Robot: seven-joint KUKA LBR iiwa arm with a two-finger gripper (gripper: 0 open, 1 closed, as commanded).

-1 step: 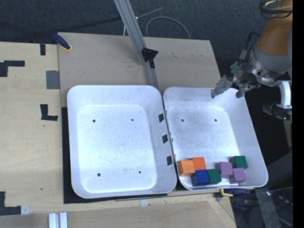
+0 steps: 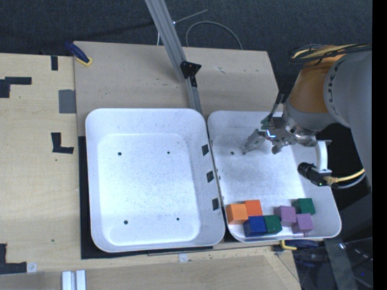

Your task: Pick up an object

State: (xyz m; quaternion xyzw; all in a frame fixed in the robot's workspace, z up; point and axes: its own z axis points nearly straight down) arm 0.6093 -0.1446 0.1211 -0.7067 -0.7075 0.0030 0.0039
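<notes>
Seven small coloured blocks lie bunched along the near edge of the right-hand shallow white plastic bin (image 2: 242,132) in the camera view: two orange blocks (image 2: 244,211) side by side, a blue block (image 2: 256,225) just in front of them touching a dark green block (image 2: 273,223), then two purple blocks (image 2: 294,217) and a second green block (image 2: 305,206) towards the right wall. The left-hand white bin (image 2: 97,125) sits beside it across a shared rim.

Coming in from the right, the grey arm with its orange band (image 2: 311,89) holds the two-finger gripper (image 2: 261,143) over the far half of the right bin — well apart from the blocks. Its fingers look splayed apart with nothing between them, though at this size the tips are hard to read.

Judging by their look, the blocks are light, stiff and square-edged, probably wood or foam, unlikely to crush or slip if the flat faces are pinched. Crowding is the difficulty — the blue and dark green blocks leave no room for a finger between them. My pick would be the outer orange block or the right-hand green one, taken across two free opposite faces
</notes>
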